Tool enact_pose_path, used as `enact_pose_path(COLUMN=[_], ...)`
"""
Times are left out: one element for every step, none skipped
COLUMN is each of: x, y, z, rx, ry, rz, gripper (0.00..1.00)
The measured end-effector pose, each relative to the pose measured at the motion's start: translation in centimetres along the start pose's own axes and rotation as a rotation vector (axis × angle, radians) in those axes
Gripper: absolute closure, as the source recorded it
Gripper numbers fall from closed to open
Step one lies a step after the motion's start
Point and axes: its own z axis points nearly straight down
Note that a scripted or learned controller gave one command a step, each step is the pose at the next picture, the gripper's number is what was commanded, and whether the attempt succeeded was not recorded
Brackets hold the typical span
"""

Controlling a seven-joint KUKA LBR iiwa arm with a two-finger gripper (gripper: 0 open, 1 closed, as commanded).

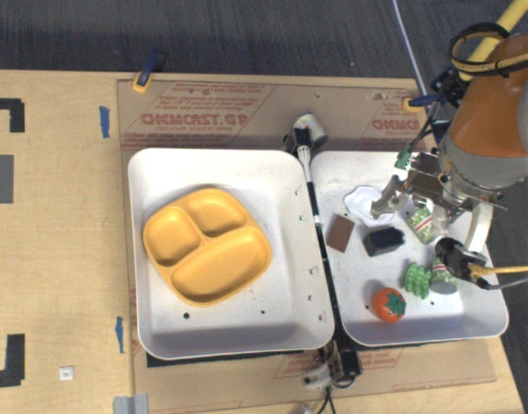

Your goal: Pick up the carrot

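The tool [417,201] hangs over the right bin [497,322]. I cannot tell if it holds anything. The carrot [387,304], round, orange and red with a green top, lies below the tool near the bin's front. A black block [383,239] sits just beside the tool.

Robot lab: taped cardboard bench [57,231], white bins [152,179].

arm [493,102]: cut off at 3 o'clock frame edge | gripper [432,210]: finger state unclear | green-and-white packet [422,221]: partly hidden under gripper | carrot: cannot be identified
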Motion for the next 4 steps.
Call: enact_pose_path(x=[3.4,-2.2,-0.2,7.1], y=[-6.3,-4.1,-5.0,-7.0], z=[6.9,-19.9,1.7,6.9], rx=[0.003,-0.002,0.003,0.004], ry=[0.000,0.000,0.000,0.001], rz=[-0.048,-0.213,0.003,-0.163], gripper=[0.00,0.00,0.00,0.00])
